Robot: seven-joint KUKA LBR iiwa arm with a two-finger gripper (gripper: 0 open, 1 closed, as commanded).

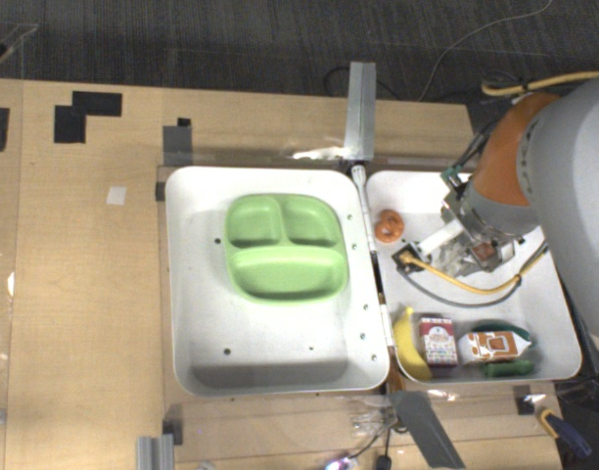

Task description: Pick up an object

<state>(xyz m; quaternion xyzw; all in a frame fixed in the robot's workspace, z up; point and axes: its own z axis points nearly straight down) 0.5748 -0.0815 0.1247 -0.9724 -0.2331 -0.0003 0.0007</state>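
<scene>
My gripper (463, 253) hangs low over the middle of the right bin (554, 311), under the grey arm with its orange band (500, 169). A small orange fruit (389, 226) lies just left of it, near the bin's left wall. Along the bin's front edge lie a yellow banana (408, 346), a small red box (437, 342), a brown and white carton (495, 344) and a green item (507, 367). None of them is seen in the gripper.
The left bin (197, 302) holds a green divided plate (285, 246). A metal post (361, 116) stands behind the ridge between the bins. Yellow and black cables (466, 280) trail under the gripper. Wooden bench surrounds both bins.
</scene>
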